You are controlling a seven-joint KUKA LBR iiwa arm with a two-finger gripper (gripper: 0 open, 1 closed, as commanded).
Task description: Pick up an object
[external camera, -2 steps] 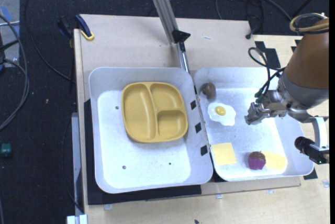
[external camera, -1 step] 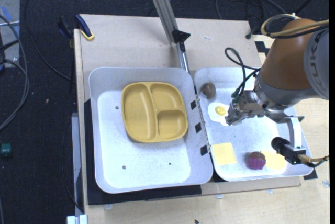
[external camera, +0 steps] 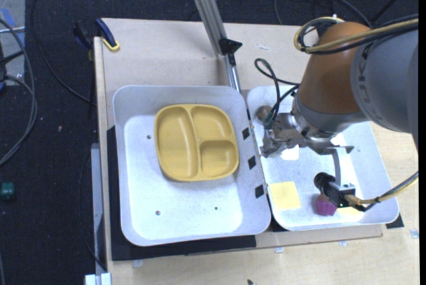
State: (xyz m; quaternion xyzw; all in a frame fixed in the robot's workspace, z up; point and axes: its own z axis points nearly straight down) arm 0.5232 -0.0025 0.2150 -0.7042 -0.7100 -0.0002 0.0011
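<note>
Pick not done: nothing seen between the claw's tips. Arm (external camera: 359,77) reaches over the right bin (external camera: 379,164), with the claw (external camera: 271,140) low at that bin's left wall; whether it is spread or pressed together, cannot tell. Candidates in the right bin: yellow card (external camera: 284,195) just below the claw toward the desk's front edge, purple block (external camera: 325,206) nearer the front right corner. Yellow tray (external camera: 197,142) sits in the left bin (external camera: 133,210). Grasp and lift both remain.
</note>
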